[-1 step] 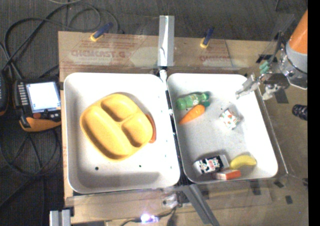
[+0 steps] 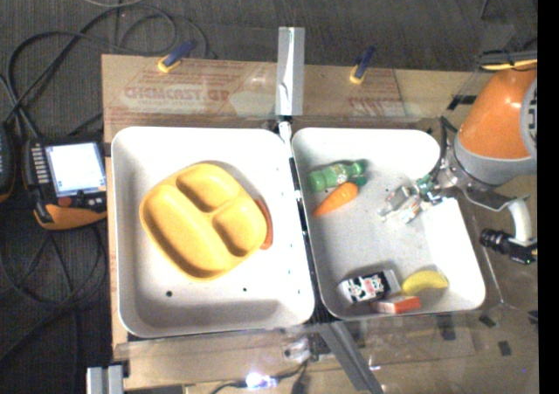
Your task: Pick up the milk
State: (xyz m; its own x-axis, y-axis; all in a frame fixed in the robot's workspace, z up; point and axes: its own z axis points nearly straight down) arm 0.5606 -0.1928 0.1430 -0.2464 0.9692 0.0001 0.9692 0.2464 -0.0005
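Observation:
The milk (image 2: 368,286) is a small black-and-white carton lying on its side near the front edge of the right bin (image 2: 454,235). My gripper (image 2: 402,203) hangs over the middle of that bin, well behind the milk and slightly to its right. It points toward the left, stands open, and has nothing between its fingers. The arm's orange band (image 2: 496,126) sits over the bin's right rear corner.
A yellow fruit (image 2: 425,280) and a red-orange block (image 2: 399,304) lie right beside the milk. A green bottle (image 2: 336,176) and a carrot (image 2: 336,198) lie at the bin's rear left. The left bin (image 2: 140,296) holds a yellow divided plate (image 2: 203,219).

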